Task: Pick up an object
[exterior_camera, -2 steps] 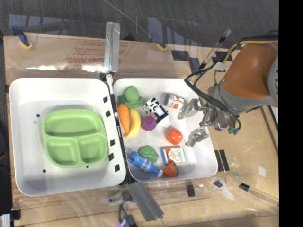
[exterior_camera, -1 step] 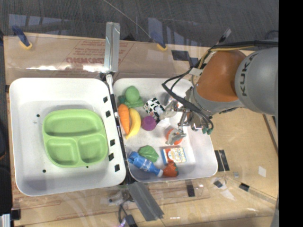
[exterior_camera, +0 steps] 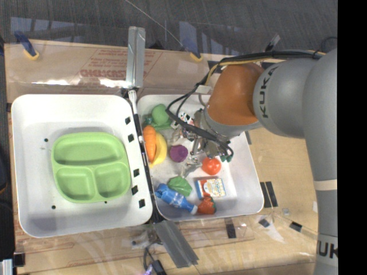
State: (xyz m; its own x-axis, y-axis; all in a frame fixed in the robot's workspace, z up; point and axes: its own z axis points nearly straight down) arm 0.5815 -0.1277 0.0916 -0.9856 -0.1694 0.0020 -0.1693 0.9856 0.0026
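My gripper [exterior_camera: 198,152] hangs low inside the right bin [exterior_camera: 248,171], its metal fingers pointing down between a purple piece [exterior_camera: 179,152] and a red tomato-like ball [exterior_camera: 211,166]. I see nothing held between the fingers. Around it lie an orange carrot [exterior_camera: 149,142], a yellow banana [exterior_camera: 160,150], a green leafy toy [exterior_camera: 159,116], a green piece [exterior_camera: 180,184], a blue bottle [exterior_camera: 174,198], a small picture card box [exterior_camera: 210,187] and a red strawberry-like toy [exterior_camera: 207,205].
The left bin [exterior_camera: 28,153] holds a green divided tray [exterior_camera: 90,166]. A grey metal clamp bar [exterior_camera: 135,56] stands at the divider between the bins. The arm's orange band [exterior_camera: 232,93] and grey body cover the right bin's upper right.
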